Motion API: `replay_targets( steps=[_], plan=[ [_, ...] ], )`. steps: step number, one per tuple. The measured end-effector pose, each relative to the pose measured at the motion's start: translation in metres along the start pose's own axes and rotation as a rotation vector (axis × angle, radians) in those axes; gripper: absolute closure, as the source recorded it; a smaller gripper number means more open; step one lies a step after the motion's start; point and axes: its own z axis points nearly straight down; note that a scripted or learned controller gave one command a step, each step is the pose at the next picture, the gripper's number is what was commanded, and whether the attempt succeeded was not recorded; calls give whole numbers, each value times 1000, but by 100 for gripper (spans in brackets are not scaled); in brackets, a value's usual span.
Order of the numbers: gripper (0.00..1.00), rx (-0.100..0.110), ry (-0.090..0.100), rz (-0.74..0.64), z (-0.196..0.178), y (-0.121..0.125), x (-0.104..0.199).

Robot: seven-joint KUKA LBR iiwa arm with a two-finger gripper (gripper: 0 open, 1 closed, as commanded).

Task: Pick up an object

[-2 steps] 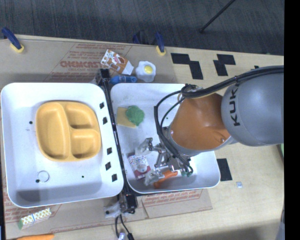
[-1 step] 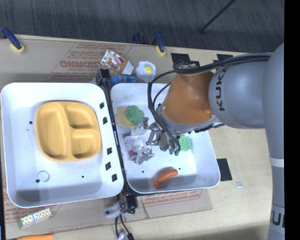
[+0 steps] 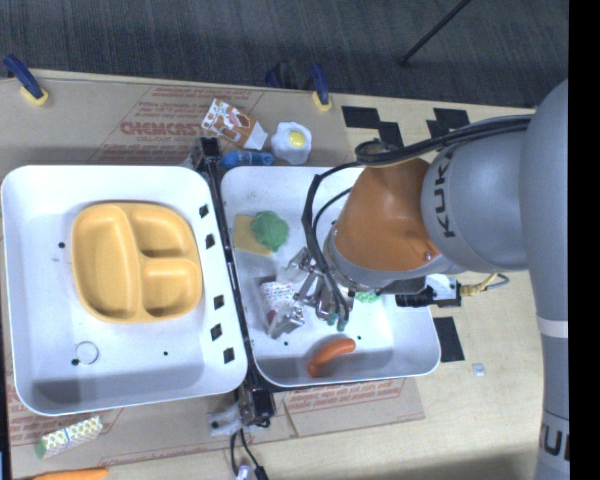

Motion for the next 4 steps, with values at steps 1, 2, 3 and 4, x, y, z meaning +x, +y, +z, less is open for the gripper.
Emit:
replay_targets(
  steps=[1, 2, 3, 4],
  plan=[
    [0, 2, -6, -206, -1, -10, 24],
    [0, 4, 19, -305, -26, -11, 34],
    [0, 3, 16, -589, -4, -10, 34],
    [0, -3, 14, -736, 1, -15, 22]
  ],
)
